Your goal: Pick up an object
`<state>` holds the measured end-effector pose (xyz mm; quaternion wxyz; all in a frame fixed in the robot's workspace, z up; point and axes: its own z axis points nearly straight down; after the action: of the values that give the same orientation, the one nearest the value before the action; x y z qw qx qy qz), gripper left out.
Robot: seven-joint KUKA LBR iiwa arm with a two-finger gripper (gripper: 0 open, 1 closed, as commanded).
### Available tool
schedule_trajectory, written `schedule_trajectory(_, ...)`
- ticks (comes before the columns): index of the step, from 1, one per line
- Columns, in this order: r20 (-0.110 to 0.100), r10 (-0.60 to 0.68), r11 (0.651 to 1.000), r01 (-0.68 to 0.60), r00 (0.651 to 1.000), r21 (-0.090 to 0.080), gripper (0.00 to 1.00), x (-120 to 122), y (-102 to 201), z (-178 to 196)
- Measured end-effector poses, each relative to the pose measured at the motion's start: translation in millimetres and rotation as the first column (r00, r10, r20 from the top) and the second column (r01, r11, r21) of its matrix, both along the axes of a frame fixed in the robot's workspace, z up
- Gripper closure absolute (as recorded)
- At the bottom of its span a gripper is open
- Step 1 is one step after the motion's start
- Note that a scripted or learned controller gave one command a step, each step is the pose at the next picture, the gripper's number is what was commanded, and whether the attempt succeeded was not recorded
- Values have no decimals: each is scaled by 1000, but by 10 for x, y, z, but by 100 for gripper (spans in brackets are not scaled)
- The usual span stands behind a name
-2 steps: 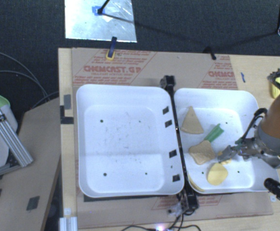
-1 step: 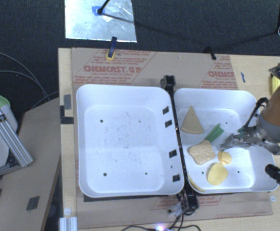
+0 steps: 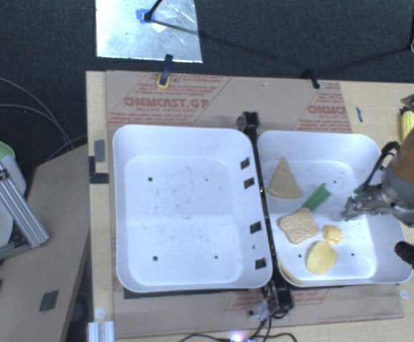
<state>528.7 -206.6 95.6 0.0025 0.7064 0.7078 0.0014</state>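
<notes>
So the gripper (image 3: 352, 209) sits low in the right bin (image 3: 356, 149), near its right side; can't tell its state from this angle, too blurry. Objs are all in that bin: tan wedge (image 3: 285, 179), green stick (image 3: 316, 196), toast-looking slice (image 3: 298, 226), small yellow lump (image 3: 332, 234) w/ a bigger yellow piece (image 3: 321, 257) below it. Left bin (image 3: 185, 137) sits right beside it.

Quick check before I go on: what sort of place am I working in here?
Probably a robotics lab test bench, not a kitchen. Two white bins sit on a cardboard-covered bench, the toy food looks like practice props, and cables trail over dark carpet. The pincer hangs over the right bin.
</notes>
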Motion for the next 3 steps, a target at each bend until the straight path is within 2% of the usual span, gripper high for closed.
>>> schedule_trajectory(1,-7,-2,1000,2,1000,3,100,-437,210,-119)
schedule_trajectory(3,-4,2,1000,-2,1000,2,100,-416,386,-112)
